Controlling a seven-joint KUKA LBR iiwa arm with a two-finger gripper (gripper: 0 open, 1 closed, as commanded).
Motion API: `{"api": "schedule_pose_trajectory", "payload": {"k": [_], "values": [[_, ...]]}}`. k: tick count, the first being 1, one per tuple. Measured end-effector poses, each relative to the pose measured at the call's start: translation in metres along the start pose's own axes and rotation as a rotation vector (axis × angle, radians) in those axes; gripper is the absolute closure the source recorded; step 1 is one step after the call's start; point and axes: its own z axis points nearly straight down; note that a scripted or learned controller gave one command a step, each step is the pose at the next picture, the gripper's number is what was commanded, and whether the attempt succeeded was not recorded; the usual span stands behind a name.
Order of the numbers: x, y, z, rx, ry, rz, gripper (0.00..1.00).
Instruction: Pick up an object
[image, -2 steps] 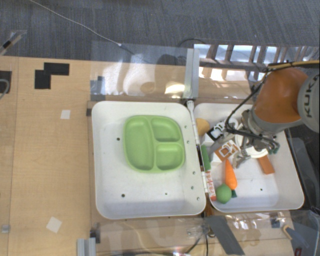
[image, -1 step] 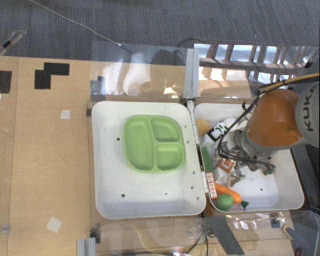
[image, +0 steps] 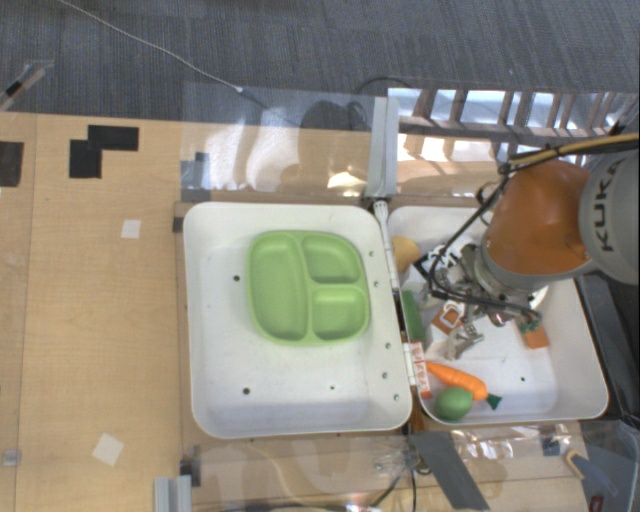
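carrot (image: 455, 378), glossy orange, tapered, lies at right bin (image: 585, 345) front edge, touching round green fruit (image: 454, 403). we see arm (image: 535, 220) overhead. green three-compartment plastic plate (image: 306, 286) fills left bin (image: 215, 340) centre.

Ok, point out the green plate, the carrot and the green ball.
Green plate (image: 305, 287), camera view, centre divider.
Carrot (image: 457, 378), camera view, orange body.
Green ball (image: 453, 403), camera view, top surface.

Plate (image: 305, 286) in left bin (image: 215, 400); carrot (image: 455, 378), perhaps lime (image: 453, 403), in right bin (image: 570, 390)
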Motion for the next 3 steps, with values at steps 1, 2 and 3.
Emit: {"api": "schedule_pose_trajectory", "payload": {"k": [1,2,3], "values": [[-0.015,-0.016,0.001,-0.004,0.002,0.204,0.00],[-0.020,-0.016,-0.012,-0.001,-0.012,0.200,1.00],[-0.056,-0.068,-0.038,-0.005,0.005,-0.109,1.00]]}}
